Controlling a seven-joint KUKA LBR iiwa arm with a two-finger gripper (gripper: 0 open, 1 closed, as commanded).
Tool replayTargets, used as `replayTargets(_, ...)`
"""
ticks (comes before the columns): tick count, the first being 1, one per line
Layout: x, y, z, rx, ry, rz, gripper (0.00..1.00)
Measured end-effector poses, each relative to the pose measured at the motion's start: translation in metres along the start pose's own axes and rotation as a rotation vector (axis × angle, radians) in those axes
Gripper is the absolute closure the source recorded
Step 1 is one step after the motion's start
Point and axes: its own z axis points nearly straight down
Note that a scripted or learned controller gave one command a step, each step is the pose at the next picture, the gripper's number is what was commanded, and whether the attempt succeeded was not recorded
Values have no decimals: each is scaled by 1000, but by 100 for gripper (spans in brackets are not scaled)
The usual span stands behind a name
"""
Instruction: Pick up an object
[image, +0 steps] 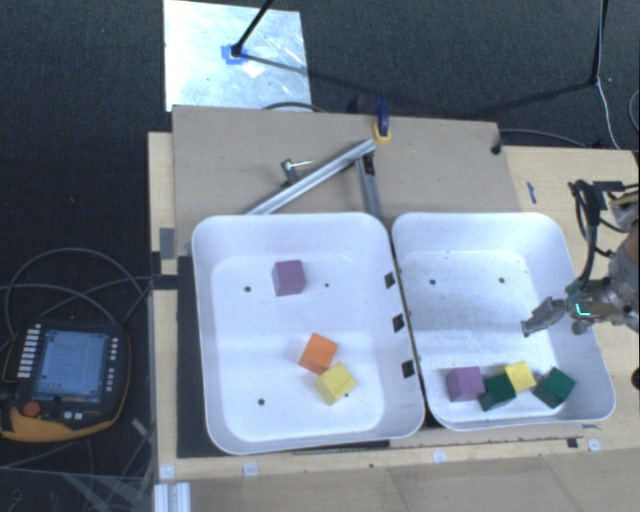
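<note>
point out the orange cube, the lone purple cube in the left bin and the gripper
orange cube (318, 352), camera view, top face
purple cube (288, 277), camera view, top face
gripper (534, 322), camera view, fingertip end

three blocks (318, 352) in left bin (215, 330)

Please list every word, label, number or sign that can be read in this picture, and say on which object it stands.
None can be read.
Teach pendant left of the bench: its screen shows rows of content, too small and blurred to read.
Blocks in the left bin and right bin: plain faces, no markings.
</note>
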Motion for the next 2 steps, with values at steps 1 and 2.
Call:
replayTargets(1,-1,0,63,5,1,2,0)
replayTargets(2,-1,0,104,3,0,1,0)
